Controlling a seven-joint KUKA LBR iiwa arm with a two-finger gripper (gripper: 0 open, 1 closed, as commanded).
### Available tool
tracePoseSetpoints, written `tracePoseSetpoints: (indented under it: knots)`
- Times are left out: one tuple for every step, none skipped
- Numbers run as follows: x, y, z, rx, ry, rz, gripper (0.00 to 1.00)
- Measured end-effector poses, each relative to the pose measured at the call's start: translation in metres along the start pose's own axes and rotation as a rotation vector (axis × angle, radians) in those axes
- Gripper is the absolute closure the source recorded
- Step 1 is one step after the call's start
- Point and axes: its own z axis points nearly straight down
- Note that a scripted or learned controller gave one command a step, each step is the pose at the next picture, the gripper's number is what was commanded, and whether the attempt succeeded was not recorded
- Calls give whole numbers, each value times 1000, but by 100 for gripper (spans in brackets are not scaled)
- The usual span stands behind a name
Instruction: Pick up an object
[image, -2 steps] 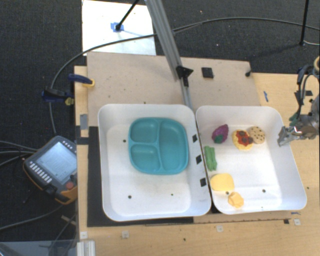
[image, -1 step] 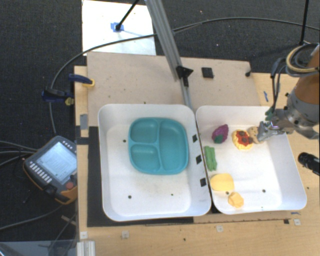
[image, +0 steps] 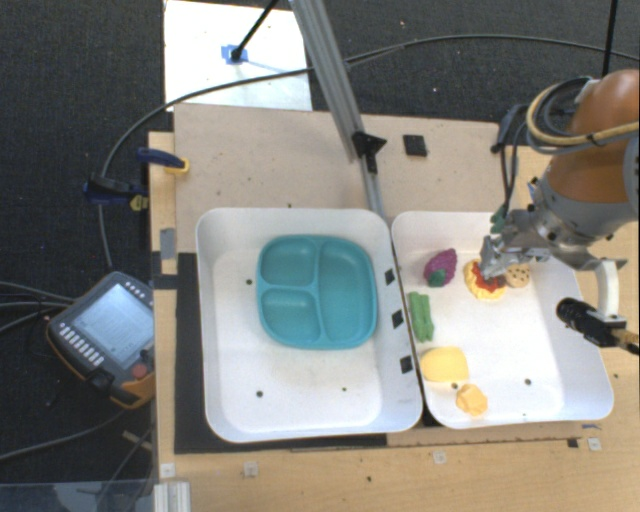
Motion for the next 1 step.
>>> tracePoseSetpoints:
  knots:
    - [47, 10, 10, 1, 0, 1, 100]
